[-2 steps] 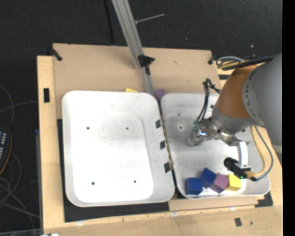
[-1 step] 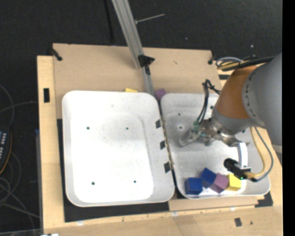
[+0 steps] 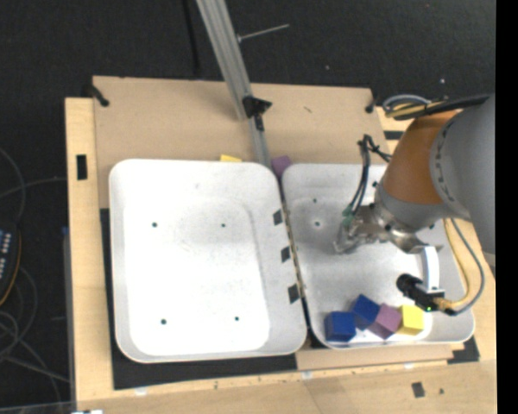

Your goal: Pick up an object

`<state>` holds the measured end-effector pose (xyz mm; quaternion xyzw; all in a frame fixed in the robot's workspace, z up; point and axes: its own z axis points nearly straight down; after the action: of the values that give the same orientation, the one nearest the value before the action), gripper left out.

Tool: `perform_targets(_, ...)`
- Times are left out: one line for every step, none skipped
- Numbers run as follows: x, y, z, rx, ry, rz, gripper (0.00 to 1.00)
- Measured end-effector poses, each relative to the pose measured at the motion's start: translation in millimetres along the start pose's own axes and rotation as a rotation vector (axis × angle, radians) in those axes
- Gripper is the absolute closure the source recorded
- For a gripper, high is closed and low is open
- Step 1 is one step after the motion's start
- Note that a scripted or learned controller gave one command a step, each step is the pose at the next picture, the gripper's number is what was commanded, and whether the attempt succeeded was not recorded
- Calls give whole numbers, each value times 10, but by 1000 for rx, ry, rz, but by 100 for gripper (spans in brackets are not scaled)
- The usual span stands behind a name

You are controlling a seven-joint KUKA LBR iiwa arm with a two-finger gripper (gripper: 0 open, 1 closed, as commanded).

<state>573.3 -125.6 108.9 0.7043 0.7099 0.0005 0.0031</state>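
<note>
Tan bench, two white bins side by side

Blocks in right bin

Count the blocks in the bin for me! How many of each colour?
Blue blocks: 2
Purple block: 1
Yellow block: 1
Total: 4, all in the near corner of the right bin.
</note>
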Motion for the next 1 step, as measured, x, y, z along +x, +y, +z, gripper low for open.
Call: perform_targets(-2, -3, 4, 1, -1, -2, 0)
